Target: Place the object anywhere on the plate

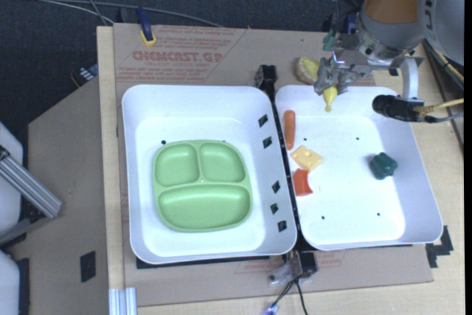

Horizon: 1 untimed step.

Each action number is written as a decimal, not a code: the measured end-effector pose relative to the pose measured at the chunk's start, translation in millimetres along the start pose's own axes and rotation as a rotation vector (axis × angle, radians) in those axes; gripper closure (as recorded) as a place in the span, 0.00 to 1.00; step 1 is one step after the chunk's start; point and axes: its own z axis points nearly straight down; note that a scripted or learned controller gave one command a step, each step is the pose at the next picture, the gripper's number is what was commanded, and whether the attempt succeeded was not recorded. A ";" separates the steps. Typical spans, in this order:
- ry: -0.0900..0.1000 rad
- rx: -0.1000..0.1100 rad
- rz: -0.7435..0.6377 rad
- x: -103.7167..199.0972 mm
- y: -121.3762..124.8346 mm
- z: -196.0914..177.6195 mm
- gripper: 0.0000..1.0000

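Observation:
A light green plate [201,184] with three compartments lies in the left white bin [140,122]. My gripper [329,88] hangs over the far left corner of the right bin [413,195], well to the right of the plate and farther back. A small yellow object [330,97] pokes down from between its fingers, which look shut on it. The object seems lifted a little above the bin floor.
In the right bin lie an orange stick [290,127], a yellow wedge [307,158], a red piece [302,182] and a dark green lump [383,165]. A pale yellow item [308,68] sits on the bench behind the bins. A black divider [279,151] separates the bins.

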 end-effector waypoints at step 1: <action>0.000 0.005 0.001 52.0 -12.5 15.4 1.00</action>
